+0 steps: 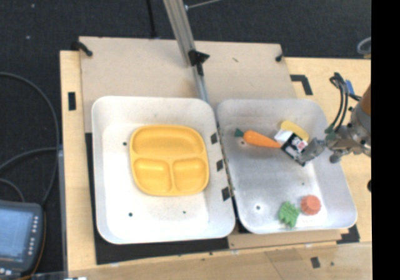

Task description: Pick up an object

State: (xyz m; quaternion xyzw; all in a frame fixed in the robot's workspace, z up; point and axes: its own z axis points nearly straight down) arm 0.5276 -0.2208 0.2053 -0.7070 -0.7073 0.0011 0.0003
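Observation:
The right bin (269,179) holds an orange carrot (259,140) near its far side, lying flat. Just right of the carrot sit a yellow piece (295,129) and a small black-and-white object (292,144). A green leafy toy (288,212) and a red-orange round toy (310,205) lie near the bin's front edge. My gripper (305,155) reaches in from the right, low over the bin, its tip right against the black-and-white object. Whether anything is held cannot be made out.
The left bin (103,147) holds a yellow divided plate (169,160). A slanted metal rail (178,16) rises behind the bins. Cables and a small screen (19,235) lie off the bench at the left.

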